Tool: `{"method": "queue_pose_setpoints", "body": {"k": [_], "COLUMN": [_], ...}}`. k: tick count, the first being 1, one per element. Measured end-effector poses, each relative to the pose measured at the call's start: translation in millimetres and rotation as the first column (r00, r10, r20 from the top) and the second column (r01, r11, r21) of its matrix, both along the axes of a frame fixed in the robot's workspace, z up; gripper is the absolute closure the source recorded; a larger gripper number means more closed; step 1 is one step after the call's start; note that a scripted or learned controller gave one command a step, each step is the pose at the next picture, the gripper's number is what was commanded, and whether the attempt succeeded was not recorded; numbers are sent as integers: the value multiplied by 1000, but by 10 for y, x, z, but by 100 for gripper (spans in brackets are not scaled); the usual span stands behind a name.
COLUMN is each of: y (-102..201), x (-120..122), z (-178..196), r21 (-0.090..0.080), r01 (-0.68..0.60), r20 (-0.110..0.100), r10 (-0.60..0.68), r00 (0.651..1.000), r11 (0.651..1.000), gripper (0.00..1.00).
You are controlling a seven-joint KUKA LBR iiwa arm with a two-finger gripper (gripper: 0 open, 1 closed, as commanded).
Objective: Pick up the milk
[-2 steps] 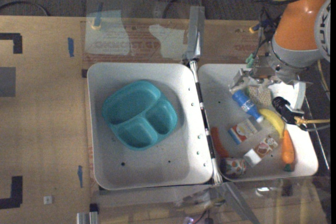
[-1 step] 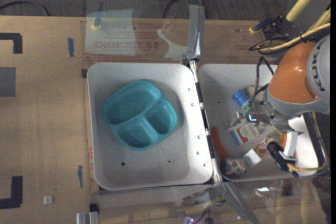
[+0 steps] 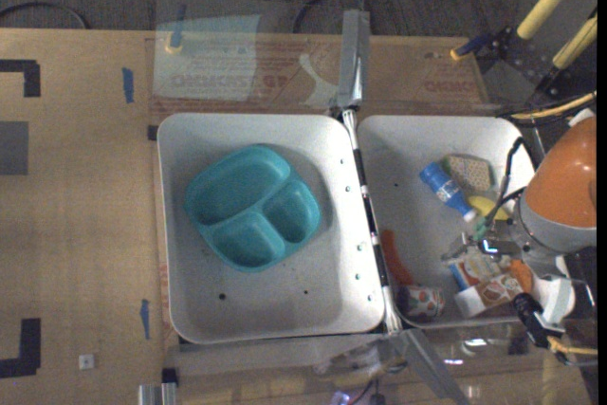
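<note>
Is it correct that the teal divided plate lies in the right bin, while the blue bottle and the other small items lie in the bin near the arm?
Not quite. The camera view shows the teal divided plate in the left bin, not the right one. The rest holds: the blue bottle and the other small items lie in the right bin, near the arm.

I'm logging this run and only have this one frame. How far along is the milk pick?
Done: the arm has reached over the right bin, above the clutter at its near right corner. In hand: the gripper sits low by the milk carton, which lies on the bin floor; a grasp cannot be confirmed. Left: closing on the carton and lifting it out.
</note>
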State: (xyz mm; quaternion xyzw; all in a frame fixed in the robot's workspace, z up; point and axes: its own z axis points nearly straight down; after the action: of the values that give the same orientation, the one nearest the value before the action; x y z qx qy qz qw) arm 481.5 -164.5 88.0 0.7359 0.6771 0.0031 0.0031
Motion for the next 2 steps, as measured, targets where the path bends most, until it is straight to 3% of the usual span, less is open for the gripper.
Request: {"method": "queue_pose_setpoints", "body": {"k": [1, 2], "y": [-255, -225], "x": [688, 582], "z": [985, 3478], "r21": [-1, -2], "r01": [-34, -53], "r20": [-7, -6], "r10": [34, 53], "r00": [999, 999], "r11": [999, 999], "gripper": [0, 0]}}
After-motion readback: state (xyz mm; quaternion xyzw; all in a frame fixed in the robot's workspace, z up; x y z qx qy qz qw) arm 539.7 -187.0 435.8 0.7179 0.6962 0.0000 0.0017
